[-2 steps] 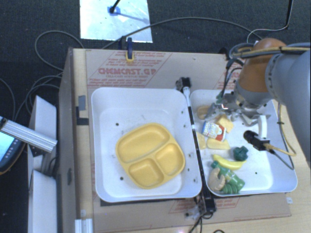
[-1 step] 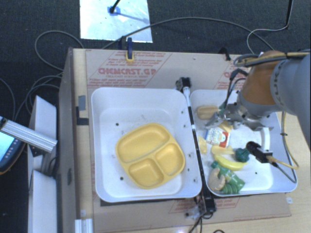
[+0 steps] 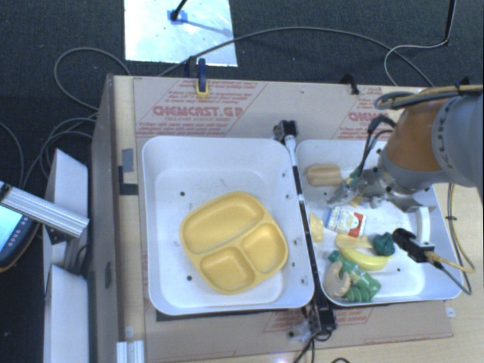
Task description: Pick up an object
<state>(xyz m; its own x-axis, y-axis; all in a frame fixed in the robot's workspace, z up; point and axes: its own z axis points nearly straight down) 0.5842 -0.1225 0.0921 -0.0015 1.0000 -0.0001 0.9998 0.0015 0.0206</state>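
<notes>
Camera view showed my gripper [image 3: 349, 193] low in the right bin [image 3: 446, 297] — nothing lifted yet, grip state I couldn't tell.

A robotics lab: a bench [image 3: 227, 104] with two white bins [image 3: 162, 203], loose cables [image 3: 302, 32] on dark carpet [image 3: 60, 13].

In my right bin [image 3: 432, 290] lie small toys. A tan block [image 3: 324, 175] lies near the top. A red and white packet [image 3: 346, 221] sits in the middle. Below it rest a yellow banana [image 3: 361, 258] and green leafy bits [image 3: 366, 287].
</notes>
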